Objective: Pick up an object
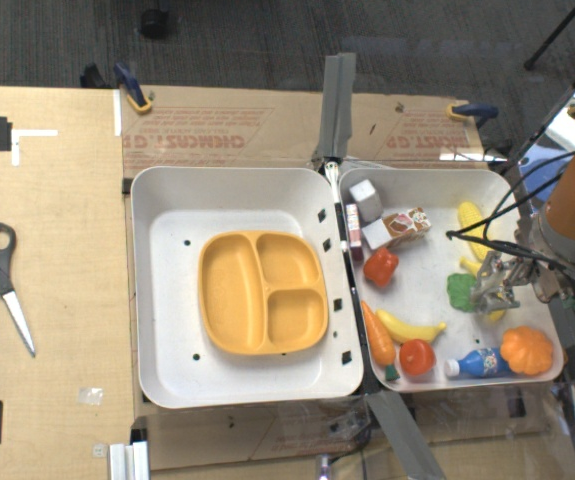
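The right bin (pixel 437 176) holds several toy foods. A green leafy piece (pixel 460 290) lies at its right middle, and my gripper (pixel 494 290) hangs low just to the right of it, touching or nearly touching it. A yellow corn cob (pixel 472 226) lies just behind the gripper, partly covered by cables. An orange pumpkin (pixel 527 351) and a blue-and-white bottle (pixel 479 364) lie in front of it. Further left are a banana (pixel 409 325), a red tomato (pixel 417 357), a carrot (pixel 378 336), a red pepper (pixel 380 265), a small carton (pixel 399 228) and a grey block (pixel 364 197).
The left bin (pixel 167 208) holds a yellow divided plate (pixel 263 291). Scissors (pixel 5 278) lie on the bench at far left. Black cables (pixel 497 230) run from the arm across the right bin's far right side. Clamps (pixel 133 88) hold the cardboard behind the bins.
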### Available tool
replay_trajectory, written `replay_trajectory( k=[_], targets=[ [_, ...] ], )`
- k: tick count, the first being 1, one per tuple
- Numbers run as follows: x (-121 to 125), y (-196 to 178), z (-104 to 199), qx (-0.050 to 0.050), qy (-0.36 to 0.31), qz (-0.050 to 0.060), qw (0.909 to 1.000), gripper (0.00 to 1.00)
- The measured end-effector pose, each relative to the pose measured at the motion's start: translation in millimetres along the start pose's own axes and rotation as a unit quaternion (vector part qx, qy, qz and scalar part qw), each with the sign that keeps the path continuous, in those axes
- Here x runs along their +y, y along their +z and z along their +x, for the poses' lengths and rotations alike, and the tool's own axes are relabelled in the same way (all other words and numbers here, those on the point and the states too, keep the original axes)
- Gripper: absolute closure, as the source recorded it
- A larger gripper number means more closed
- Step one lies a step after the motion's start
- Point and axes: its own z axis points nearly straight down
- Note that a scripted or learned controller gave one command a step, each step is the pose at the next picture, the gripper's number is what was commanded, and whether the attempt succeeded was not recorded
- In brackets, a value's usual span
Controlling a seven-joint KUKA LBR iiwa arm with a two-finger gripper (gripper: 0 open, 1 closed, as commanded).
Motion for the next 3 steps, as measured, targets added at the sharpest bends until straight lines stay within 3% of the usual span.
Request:
replay_trajectory(
  k=[1,2,3],
  targets=[
    [74.8,-103.8,-1.7,0.002,-0.036,-0.002,0.9993,1.00],
    [113.8,-125.9,-99.4,0.001,-0.081,-0.002,0.9967,1.00],
    [76.0,-19.6,-132.9,-0.013,-0.116,0.003,0.9932,1.00]
  ],
)
